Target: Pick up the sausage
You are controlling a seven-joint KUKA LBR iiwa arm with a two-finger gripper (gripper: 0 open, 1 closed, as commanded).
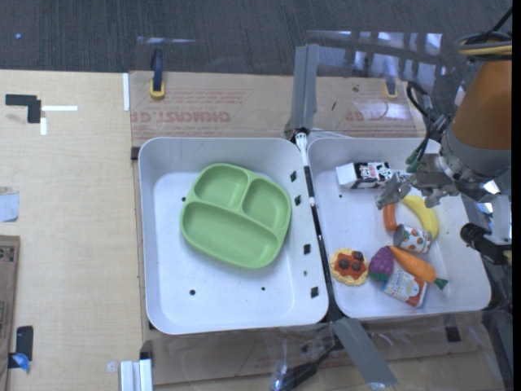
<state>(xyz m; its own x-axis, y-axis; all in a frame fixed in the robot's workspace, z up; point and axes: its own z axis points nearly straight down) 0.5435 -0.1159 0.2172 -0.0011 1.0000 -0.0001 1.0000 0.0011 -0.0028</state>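
Camera view: I see the sausage [390, 216] lying in the right bin [350, 300], just beside the banana [423, 215], so access is tight. My gripper [404, 187] hangs right above it, lined up for a grab; opening I cannot tell, nothing visibly held.

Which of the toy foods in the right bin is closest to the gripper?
The small red sausage, just below the gripper. The banana lies further right; the carrot and pizza sit nearer the front.
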